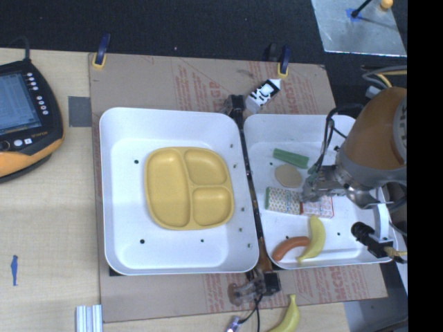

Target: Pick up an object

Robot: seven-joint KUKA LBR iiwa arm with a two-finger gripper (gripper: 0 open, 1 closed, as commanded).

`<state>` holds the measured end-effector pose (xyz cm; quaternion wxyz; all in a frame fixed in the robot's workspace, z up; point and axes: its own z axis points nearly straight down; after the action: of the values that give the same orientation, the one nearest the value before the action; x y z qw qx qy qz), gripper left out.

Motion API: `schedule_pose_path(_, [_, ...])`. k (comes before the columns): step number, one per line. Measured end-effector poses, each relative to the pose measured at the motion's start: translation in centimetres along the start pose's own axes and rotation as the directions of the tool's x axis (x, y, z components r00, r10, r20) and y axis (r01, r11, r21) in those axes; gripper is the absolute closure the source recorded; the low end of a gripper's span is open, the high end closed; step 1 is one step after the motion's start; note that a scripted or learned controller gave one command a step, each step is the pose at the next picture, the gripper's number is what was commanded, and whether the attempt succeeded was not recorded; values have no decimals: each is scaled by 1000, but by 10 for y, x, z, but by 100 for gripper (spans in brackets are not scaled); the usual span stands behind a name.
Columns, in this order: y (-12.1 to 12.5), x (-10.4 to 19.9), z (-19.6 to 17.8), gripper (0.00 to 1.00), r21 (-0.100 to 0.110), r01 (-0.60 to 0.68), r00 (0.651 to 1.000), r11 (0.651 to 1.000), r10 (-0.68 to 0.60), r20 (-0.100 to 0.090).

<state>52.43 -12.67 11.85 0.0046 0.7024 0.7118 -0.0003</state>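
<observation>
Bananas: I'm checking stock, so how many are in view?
2. One banana lies in the right bin near its front edge, beside an orange sausage. The second banana lies outside the bins on the cardboard at the bottom edge. The arm may hide others.

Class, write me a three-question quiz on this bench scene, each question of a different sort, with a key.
1. True or false: the yellow tray lies in the left bin.
2. Which lies nearest the banana in the right bin? A) green block B) sausage C) tan disc
3. Fill in: the gripper is over the ____ bin.

Key: 1 true; 2 B; 3 right.
</observation>
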Motion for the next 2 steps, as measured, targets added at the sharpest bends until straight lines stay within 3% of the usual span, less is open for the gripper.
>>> schedule_pose_path(1, [0,0,0,0,0,0,1000,1000,0,0])
schedule_pose_path(2, [1,-1,-10,100,-2,3,1000,1000,-3,4])
